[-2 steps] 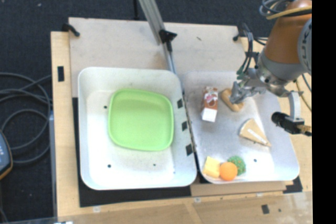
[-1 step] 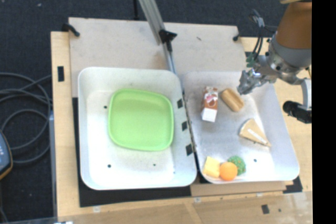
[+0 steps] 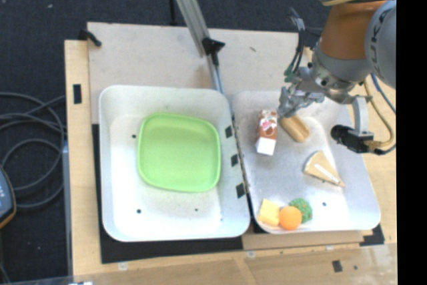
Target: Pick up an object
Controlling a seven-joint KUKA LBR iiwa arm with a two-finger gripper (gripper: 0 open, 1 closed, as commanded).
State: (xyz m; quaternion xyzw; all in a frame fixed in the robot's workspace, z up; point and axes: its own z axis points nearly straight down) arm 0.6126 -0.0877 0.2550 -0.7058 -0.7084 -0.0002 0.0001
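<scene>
The right bin (image 3: 353,200) holds several small items. A red and white carton (image 3: 267,133) stands near its back left, with a tan bread roll (image 3: 295,128) just to its right. A pale wedge (image 3: 323,168) lies further right. At the front lie a yellow block (image 3: 269,213), an orange ball (image 3: 289,218) and a green broccoli piece (image 3: 304,208). My gripper (image 3: 292,103) hangs over the back of this bin, directly above the roll's far end and right of the carton's top. Nothing is seen held in it.
The left bin (image 3: 120,163) bears a green square plate (image 3: 179,151). A slanted metal rod (image 3: 190,3) comes down to the divider between the bins. Black cables lie on the floor at the left.
</scene>
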